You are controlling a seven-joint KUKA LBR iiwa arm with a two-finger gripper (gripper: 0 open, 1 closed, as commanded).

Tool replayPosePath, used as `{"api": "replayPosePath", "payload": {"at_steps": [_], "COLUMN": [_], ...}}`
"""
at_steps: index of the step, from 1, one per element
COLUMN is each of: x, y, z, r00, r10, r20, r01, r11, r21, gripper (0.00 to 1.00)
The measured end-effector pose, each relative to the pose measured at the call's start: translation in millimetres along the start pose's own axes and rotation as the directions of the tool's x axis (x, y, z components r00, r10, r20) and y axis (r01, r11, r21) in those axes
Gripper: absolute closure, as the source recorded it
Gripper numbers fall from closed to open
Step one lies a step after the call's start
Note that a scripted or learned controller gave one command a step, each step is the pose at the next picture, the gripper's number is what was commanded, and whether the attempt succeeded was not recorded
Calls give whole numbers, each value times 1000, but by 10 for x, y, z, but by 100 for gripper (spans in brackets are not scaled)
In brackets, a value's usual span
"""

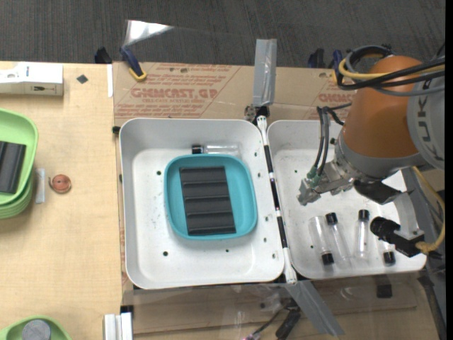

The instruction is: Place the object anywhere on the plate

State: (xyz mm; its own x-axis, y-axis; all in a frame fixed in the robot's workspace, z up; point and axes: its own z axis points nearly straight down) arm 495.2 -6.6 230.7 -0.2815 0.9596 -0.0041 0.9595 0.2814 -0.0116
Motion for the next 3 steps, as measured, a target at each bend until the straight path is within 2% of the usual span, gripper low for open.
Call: {"api": "replayPosePath", "payload": {"at_steps": [1, 2, 3], "x": [421, 417, 399], "y": [123, 123, 122], "z": [400, 399, 319], "r00": [981, 981, 982], "r10": [-194, -194, -190], "r20": [-3, -2, -2], "r01": [194, 194, 190], "r11": [981, 981, 982], "r21": [-8, -8, -7], "gripper": [100, 0, 100]}}
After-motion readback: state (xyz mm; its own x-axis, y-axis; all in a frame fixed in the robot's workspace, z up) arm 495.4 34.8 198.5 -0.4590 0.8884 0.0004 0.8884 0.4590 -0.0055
